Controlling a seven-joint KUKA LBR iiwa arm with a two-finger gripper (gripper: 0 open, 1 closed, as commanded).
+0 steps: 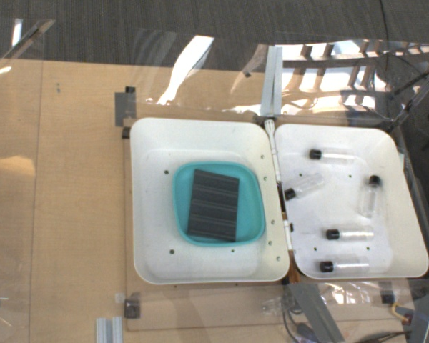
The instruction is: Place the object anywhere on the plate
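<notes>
A turquoise plate (pixel 254 216) lies in the middle of the left white bin (pixel 154 191). On the plate rests a dark grey ribbed rectangular block (pixel 214 205), lying flat and a little tilted, within the plate's rim. The right white bin (pixel 390 191) holds several clear tubes with black caps: one near the back (pixel 330 155), one by the left wall (pixel 302 186), one at the right (pixel 370 195), one lower down (pixel 349 233) and one at the front (pixel 343 266).
Both bins sit side by side on a wooden bench with a metal divider strip (pixel 272 84) behind them. Small grey brackets (pixel 124 107) stand at the left bin's corners. Metal framing and cables lie at the front right (pixel 307 320).
</notes>
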